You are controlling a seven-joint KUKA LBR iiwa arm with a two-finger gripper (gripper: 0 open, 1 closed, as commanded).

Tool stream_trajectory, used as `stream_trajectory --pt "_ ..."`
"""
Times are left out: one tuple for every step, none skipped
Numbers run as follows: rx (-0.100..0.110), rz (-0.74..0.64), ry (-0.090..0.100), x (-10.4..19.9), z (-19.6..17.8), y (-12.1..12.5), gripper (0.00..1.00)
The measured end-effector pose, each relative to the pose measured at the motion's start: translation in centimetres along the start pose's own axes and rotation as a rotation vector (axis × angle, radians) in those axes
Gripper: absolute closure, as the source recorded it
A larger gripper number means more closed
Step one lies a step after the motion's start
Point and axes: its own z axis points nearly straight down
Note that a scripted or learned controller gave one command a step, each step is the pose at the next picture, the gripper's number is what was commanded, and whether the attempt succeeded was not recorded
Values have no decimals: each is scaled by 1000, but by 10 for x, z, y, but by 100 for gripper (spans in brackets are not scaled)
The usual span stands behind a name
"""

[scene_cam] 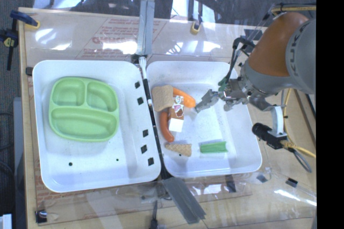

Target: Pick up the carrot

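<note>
The carrot (185, 98), short and orange, lies in the right bin (243, 143) near its back left, partly tucked against a tan bread slice (161, 97). My gripper (203, 103) hangs low over the right bin just to the right of the carrot, its tip pointing left toward it. A small gap shows between the tip and the carrot's right end. Nothing is visibly held. The grey arm with its orange band (279, 50) reaches in from the right.
Left of the gripper lie a long orange-red sausage (167, 128), a small red and white block (176, 118), a tan wafer piece (180, 149) and a green stick (213, 147). The left bin (43, 166) holds a green divided plate (83, 108).
</note>
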Motion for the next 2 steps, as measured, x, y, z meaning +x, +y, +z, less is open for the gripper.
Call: stream_trajectory --pt "-2 -212 -2 -13 51 68 0" --pt "-18 -609 -11 -16 100 91 0"
